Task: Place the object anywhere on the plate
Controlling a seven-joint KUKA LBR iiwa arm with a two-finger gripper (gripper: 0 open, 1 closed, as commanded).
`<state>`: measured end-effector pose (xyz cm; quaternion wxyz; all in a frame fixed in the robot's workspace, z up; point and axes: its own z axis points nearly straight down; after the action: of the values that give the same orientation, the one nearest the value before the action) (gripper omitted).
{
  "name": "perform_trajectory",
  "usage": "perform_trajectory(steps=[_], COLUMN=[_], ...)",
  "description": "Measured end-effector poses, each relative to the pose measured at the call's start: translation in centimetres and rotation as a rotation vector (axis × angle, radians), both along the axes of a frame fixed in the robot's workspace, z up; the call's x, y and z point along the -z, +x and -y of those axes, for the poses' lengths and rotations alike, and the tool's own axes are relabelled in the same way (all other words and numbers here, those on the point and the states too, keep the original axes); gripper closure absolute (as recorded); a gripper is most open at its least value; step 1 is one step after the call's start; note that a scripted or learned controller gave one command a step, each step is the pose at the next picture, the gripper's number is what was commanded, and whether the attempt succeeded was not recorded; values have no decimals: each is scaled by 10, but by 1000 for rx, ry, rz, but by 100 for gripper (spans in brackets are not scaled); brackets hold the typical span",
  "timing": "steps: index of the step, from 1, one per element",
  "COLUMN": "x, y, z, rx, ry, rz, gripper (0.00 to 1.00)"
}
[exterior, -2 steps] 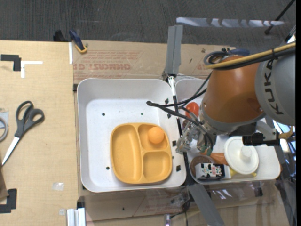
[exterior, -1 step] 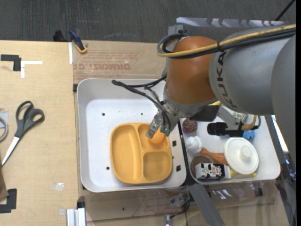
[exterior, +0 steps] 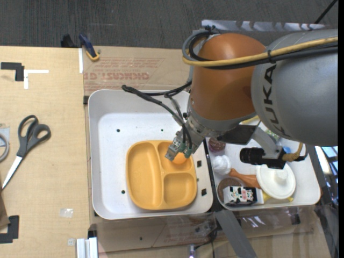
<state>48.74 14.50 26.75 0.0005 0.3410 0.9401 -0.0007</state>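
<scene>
A yellow-orange divided plate (exterior: 156, 179) lies in the left white bin (exterior: 107, 144), toward its front right. My gripper (exterior: 180, 150) hangs over the plate's back right compartment, at its rim. A small deeper-orange object (exterior: 178, 158) sits between the fingertips, just above the plate's surface. The fingers look shut on it. The arm's big orange and grey wrist covers the bin's back right corner and part of the right bin.
The right bin (exterior: 309, 195) holds a white round cup (exterior: 277, 183), a pinkish-orange stick-like item (exterior: 243, 176), a dark printed packet (exterior: 239, 195) and a small white bottle (exterior: 220, 163). Scissors (exterior: 28, 137) lie on the bench at the left.
</scene>
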Motion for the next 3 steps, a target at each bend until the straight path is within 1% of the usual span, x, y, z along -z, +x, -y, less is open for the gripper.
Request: perform_trajectory(steps=[1, 2, 3], x=[0, -8, -8], y=[0, 1, 1], z=[0, 0, 0], rx=[0, -1, -1], ry=[0, -2, -2], rz=[0, 0, -1], gripper=[0, 100, 0])
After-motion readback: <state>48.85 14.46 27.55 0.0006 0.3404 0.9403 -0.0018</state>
